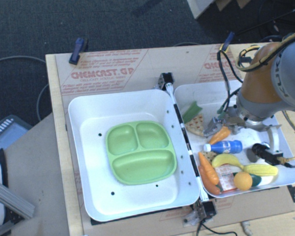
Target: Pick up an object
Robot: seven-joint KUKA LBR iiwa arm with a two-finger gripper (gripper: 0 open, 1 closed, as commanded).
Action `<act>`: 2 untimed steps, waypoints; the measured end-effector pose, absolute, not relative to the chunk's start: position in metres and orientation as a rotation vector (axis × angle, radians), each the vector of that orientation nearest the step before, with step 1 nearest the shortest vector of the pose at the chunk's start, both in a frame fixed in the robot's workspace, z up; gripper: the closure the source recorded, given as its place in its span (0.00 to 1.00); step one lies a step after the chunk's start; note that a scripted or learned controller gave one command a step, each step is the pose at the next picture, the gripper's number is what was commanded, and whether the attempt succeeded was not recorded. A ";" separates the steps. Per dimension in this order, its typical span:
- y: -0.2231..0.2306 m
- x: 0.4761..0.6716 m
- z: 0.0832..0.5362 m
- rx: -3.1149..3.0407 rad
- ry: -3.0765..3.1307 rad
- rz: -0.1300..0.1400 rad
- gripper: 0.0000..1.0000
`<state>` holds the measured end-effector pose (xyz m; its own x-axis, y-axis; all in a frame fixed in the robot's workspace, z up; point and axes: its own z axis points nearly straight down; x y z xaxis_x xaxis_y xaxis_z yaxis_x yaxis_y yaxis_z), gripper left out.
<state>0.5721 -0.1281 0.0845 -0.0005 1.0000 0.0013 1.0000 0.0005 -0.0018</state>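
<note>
Overhead slanted view of the bench (107, 72) with two white bins. Landmark: the blue-and-white bottle (225, 146), lying on its side near the middle of the right bin (206, 87).

Gripper (213, 129): low inside the right bin, just above and slightly to the view's left of the bottle, at the end of the grey arm (268, 86) with its orange band. Whether it is open or closed cannot be told from this angle.

Small carrot (222, 135): directly above the bottle, lying aslant, right at the gripper's tip. It looks to be in contact with the gripper, but a grasp cannot be confirmed.

Other contents of the right bin:
- cracker (195, 122) and green leaf (191, 110), up and to the left of the bottle, the leaf farther off
- banana (228, 159), just below the bottle
- large carrot (208, 171), below and left of the bottle, along the bin wall
- red-and-white packet (225, 176), below the banana
- orange (243, 180) and corn cob (262, 169), below and right of the bottle, side by side

Left bin (89, 161): well to the left of the bottle, holding a green three-compartment plate (140, 152) that lies flat at its centre
</note>
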 end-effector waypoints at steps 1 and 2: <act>-0.128 0.573 0.094 -2.221 -2.222 -0.002 1.00; -0.060 0.610 0.185 -2.220 -2.224 -0.004 1.00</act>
